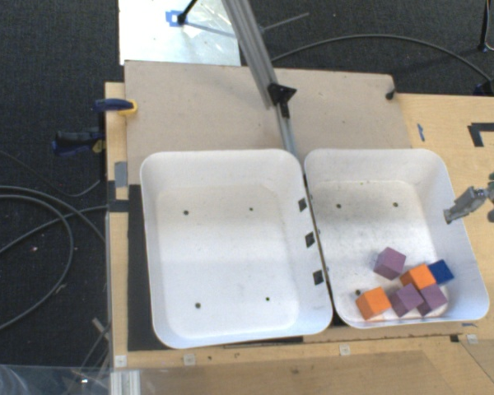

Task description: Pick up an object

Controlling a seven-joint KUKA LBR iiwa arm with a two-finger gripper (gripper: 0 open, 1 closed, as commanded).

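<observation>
Six small blocks lay crowded in the near right corner of the right bin (379,171): a purple block (389,262) a little apart at the top of the group, an orange block (374,303) at its left end, two more purple ones (406,299) and (433,299), another orange block (421,276), and a blue block (441,271) against the far side. The left bin (222,167) sat beside it on the tabletop (198,105). The end effector (477,202) hung at the right rim of the right bin, above and well apart from the blocks, with nothing in it; whether it was spread or closed could not be told at that size. The blocks looked light, stiff and square-sided, probably foam or wood, so they would likely take a firm pinch across two flat opposite faces. The lone purple block seemed the easiest to seize, having free space on its sides, while the packed ones offered little room.
</observation>
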